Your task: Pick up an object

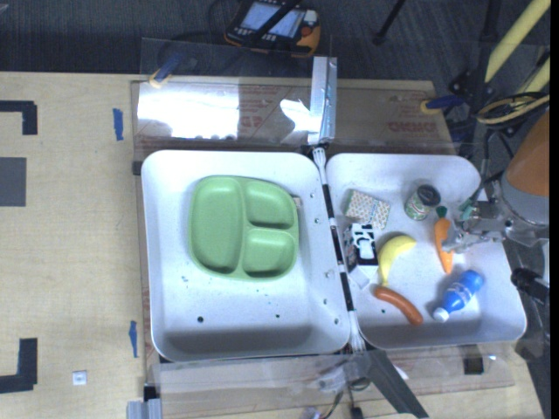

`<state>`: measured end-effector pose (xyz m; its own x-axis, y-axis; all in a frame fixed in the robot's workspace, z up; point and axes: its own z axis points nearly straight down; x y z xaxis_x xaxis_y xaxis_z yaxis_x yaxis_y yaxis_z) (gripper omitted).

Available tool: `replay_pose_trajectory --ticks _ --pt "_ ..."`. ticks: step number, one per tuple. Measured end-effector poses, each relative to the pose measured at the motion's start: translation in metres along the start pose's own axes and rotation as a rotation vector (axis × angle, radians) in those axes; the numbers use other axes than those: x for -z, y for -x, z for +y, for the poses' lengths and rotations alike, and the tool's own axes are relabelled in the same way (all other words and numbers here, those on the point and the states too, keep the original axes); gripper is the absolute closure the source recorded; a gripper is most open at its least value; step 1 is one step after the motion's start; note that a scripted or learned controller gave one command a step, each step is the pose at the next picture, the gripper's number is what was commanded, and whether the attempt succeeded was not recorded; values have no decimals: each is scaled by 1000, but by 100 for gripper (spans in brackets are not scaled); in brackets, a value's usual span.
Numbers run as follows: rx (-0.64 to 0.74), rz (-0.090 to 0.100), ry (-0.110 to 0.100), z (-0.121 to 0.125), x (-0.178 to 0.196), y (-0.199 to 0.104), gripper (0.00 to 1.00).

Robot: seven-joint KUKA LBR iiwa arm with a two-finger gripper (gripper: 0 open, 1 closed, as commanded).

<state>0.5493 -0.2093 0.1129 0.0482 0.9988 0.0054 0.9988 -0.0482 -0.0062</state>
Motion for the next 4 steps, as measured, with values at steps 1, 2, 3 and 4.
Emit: replay_pose_trajectory --ticks 1,2,3,4 --pt "-265 -6 1 5 80 -15 100" --pt "-396 -6 0 67 84 -39 100" --pt "-395 -6 0 67 84 -40 0" --pt "-395 -6 0 67 84 -40 0"
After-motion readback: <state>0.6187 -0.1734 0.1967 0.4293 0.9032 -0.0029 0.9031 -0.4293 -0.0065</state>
